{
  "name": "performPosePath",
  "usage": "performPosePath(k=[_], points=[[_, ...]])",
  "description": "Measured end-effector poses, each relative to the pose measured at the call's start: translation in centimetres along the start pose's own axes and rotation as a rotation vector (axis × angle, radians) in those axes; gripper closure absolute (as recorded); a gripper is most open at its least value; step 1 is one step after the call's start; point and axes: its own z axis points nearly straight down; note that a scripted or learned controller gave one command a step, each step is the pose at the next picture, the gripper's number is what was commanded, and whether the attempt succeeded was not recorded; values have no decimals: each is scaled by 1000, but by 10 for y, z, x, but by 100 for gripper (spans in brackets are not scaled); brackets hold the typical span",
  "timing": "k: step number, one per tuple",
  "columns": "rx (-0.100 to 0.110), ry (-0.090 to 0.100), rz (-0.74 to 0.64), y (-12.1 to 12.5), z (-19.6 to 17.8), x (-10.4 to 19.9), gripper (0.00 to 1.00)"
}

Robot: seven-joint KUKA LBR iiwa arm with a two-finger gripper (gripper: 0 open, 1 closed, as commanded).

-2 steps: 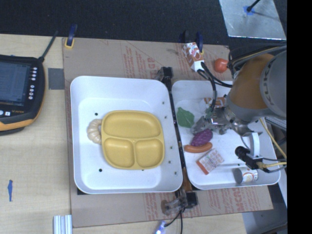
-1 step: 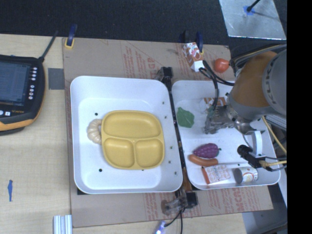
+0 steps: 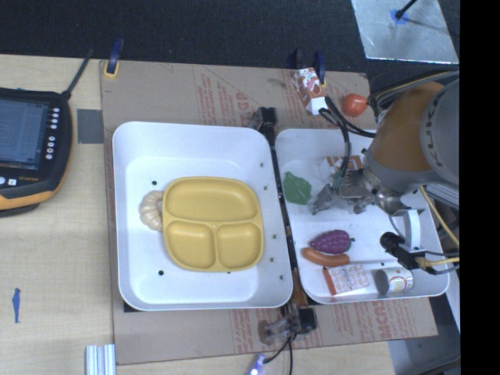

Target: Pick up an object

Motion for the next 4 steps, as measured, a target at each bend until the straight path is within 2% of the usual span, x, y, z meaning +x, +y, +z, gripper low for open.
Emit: performPosePath(k=[1, 2, 3, 4], points=[[12, 4, 9, 81, 10, 7, 0], [-7, 0, 7, 82, -85, -70, 0], [-3, 1, 5, 3, -79, -92, 0], [-3, 2, 3, 44, -31, -40, 0]])
